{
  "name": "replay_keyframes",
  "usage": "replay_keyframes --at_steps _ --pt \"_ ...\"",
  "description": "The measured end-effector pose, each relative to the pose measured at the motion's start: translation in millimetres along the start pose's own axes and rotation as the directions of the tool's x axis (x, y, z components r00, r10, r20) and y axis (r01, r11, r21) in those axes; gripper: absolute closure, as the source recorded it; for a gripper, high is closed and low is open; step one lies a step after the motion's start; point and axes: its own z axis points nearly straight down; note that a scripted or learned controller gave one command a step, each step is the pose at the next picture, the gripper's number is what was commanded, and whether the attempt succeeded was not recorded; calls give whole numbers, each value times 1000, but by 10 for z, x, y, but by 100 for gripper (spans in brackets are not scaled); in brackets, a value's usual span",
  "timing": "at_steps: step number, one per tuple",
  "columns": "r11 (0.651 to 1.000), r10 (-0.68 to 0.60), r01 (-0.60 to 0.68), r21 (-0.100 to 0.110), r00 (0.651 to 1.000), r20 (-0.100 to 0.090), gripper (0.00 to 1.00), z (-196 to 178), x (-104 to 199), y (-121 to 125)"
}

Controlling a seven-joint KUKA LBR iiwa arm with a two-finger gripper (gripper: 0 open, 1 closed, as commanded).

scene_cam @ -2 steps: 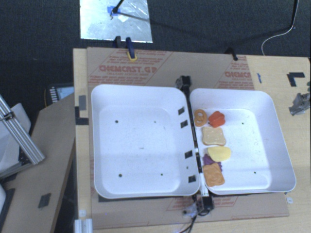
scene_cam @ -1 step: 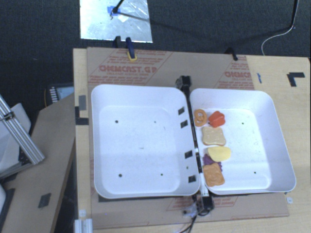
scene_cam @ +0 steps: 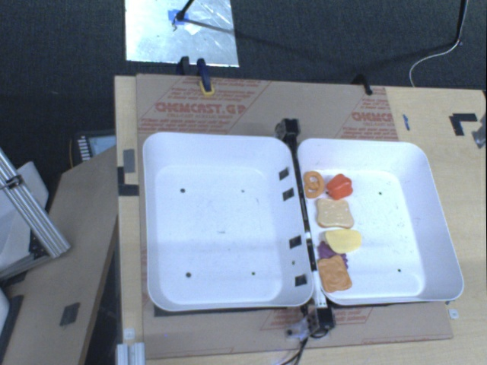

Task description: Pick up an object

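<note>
Because the toy food pieces sit bunched against the right shallow white bin's point(scene_cam: 426, 204) left wall — red pepper-like piece point(scene_cam: 339, 185), tan bread slice point(scene_cam: 334, 214), yellow piece point(scene_cam: 344, 241) — approach room is tight; hand state cannot be told

Red lettering reading "CHEMCAST GP" is printed on the brown paper-covered sheet point(scene_cam: 251, 97) under the bins. A second print at the sheet's right is too blurred to read.

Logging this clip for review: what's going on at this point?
Nothing is being handled. Toy food pieces lie along the left side of the right white bin: an orange pretzel ring, a red pepper-like piece, a tan bread slice, a yellow piece and an orange-brown piece.
</note>
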Motion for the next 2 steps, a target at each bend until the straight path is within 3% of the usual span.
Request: replay_keyframes --at_steps 1,2 --pt "1000 3 -3 20 1000 -3 100 1372 620 -19" --pt "1000 14 -14 -9 1000 4 100 -30 205 84"
